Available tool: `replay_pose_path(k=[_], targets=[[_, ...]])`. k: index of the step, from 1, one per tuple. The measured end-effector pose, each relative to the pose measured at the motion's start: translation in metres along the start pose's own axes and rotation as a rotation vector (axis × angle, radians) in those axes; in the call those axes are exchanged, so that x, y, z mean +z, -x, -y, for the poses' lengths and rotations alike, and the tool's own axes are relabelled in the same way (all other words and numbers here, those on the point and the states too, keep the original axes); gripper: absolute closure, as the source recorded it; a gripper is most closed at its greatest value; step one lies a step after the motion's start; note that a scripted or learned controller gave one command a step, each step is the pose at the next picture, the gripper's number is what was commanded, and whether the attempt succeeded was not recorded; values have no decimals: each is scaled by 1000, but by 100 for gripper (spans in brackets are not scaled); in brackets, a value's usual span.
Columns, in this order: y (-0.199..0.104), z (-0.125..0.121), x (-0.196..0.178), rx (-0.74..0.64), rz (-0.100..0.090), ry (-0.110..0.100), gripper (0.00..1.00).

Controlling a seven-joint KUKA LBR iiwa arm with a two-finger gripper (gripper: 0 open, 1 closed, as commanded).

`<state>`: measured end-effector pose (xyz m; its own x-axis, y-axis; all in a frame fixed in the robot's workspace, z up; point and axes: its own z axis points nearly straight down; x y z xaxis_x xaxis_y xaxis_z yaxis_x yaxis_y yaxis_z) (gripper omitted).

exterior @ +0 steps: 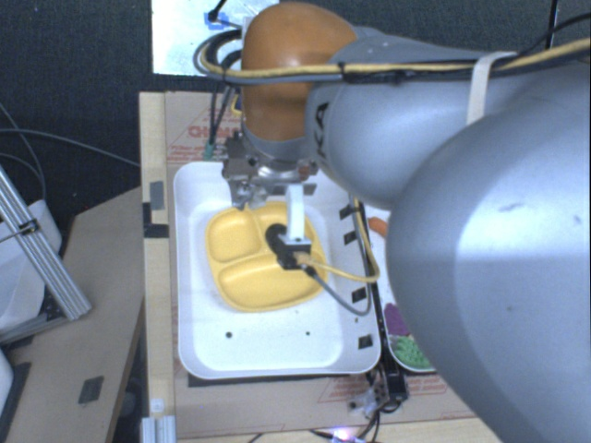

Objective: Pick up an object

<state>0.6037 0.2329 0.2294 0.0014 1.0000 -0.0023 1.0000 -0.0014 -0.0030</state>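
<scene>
Plate: here's the yellow divided plate [254, 275], smooth and glossy, rounded at the corners, with raised ridges splitting it into two small compartments and one wide one.
Where it lies: flat on the floor of the white bin [268, 344], in the far half, turned a little askew to the walls.
Gripper: the gripper [247, 195], dull grey metal, is right over the plate's far rim, above the far-left compartment; open or closed, I cannot tell from here, nor whether it touches.
Arm: the arm [480, 201] is a big matte grey curve on the right, with the rounded orange band [286, 53] above the wrist.
Bin: shallow, smooth, rounded corners, sitting on a brown cardboard sheet [199, 132].
Beyond the right wall: an orange piece [378, 225] and a green-and-purple thing [406, 344] peek out by the arm.
</scene>
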Motion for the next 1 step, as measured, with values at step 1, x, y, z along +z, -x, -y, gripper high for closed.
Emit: replay_pose_path(k=[1], targets=[[-2, 106, 73, -4, 1, -12, 100]])
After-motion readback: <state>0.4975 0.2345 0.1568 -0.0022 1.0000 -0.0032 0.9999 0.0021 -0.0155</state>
